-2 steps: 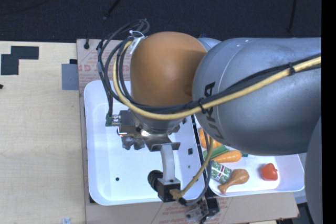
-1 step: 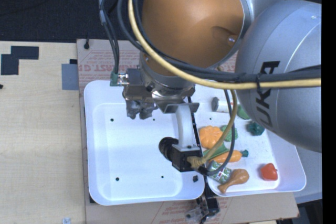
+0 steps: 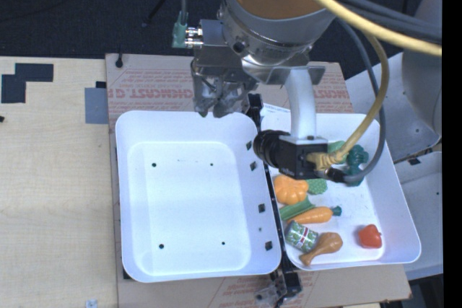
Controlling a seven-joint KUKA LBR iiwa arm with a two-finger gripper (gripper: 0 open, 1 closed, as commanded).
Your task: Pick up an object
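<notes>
Camera view: gripper [image 3: 219, 103] hovering over back edge of left bin [image 3: 137, 155] near its back-right corner, finger state cannot tell, right bin [image 3: 393, 191] holding orange pumpkin [image 3: 290, 190], carrot [image 3: 315, 215], small can [image 3: 301, 235], drumstick [image 3: 322, 247], red pepper [image 3: 370, 236] toward front edge

Brightness: the bench and both bins are evenly and brightly lit; the floor along the top is dark, almost black.
Glare: the left bin [image 3: 189, 207] washes out to near pure white, its floor and walls hard to separate.
Shadows: soft and short; a faint grey one lies under the arm [image 3: 289, 18] on the cardboard and bin rim.
Focus: the arm's orange band, closest to the lens, is soft; the small items in the right bin [image 3: 393, 227] are fairly crisp.
Grain: mild noise in the dark areas.
</notes>
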